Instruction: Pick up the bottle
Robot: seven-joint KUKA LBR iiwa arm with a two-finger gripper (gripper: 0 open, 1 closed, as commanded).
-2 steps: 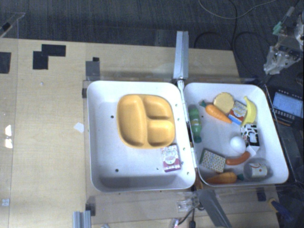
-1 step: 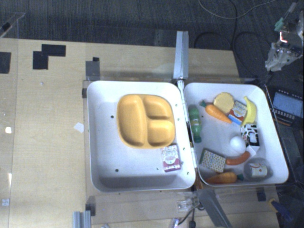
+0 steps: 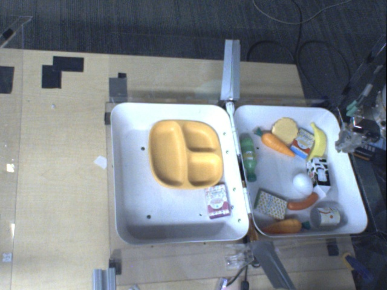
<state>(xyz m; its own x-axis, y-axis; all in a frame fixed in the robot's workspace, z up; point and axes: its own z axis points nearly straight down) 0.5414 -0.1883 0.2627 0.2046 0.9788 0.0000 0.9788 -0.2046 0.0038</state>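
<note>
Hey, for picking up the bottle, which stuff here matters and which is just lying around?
For the job:
green bottle, lying along the right bin's left wall
gripper, at the right bin's right edge

Just lying about:
yellow tray and small packet in the left bin
carrot, banana, white ball, sausage, grey cup in the right bin

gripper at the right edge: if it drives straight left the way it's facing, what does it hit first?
Likely the right bin's rim, then the banana just inside. The gripper may pass above both; height is unclear. The green bottle lies far across the bin.
</note>
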